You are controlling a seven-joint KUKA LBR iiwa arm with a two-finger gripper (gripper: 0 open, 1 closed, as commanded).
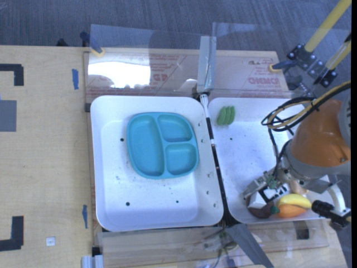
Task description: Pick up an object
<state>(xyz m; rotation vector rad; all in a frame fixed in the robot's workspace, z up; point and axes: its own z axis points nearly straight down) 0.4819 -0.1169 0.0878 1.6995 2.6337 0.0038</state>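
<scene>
A small pile of toy food sits in the near right corner of the right bin [245,149]: a yellow banana [297,200] lies across the top of an orange piece [291,210], and a dark brown piece [259,211] lies just left of them, touching the bin's front wall. The hand [266,186] is low over this pile, just left of the banana and above the brown piece; its tips blur into the clutter there, so whether they are spread or pressed together cannot be told, and nothing is plainly seen between them. The grey arm with its orange band [321,135] comes in from the right, black cables looping over it. A green ridged item [226,115] lies well apart at the bin's far left corner. The left bin [111,205] holds a blue divided plate [163,144]. Both bins rest on the wooden bench [42,149].
</scene>
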